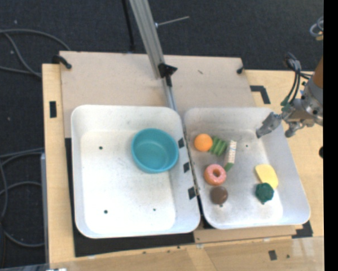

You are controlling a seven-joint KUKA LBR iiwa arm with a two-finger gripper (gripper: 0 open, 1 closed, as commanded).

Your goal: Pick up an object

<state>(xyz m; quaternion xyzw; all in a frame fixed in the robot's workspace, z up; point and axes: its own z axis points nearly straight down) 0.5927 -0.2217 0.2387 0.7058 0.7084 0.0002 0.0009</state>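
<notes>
While the gripper (280, 125) hangs spread and unladen, one bowl (154, 150) and seven small objects (215, 174) lie below

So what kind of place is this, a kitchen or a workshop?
Most likely a robot test lab. Two white bins sit on a bench, one holding toy food like a pink donut, and the arm's claw hangs at the right bin's edge.

A dark carpet floor (56, 16) lies all around, and thin black cables (11, 38) curl over it at 9 and 10 o'clock. The light brown wooden counter (55, 151) sits in the middle. A paler tan board (118, 81) lies flat on top of it. A long silver metal bar (146, 30) slants up toward 12 o'clock.
</notes>
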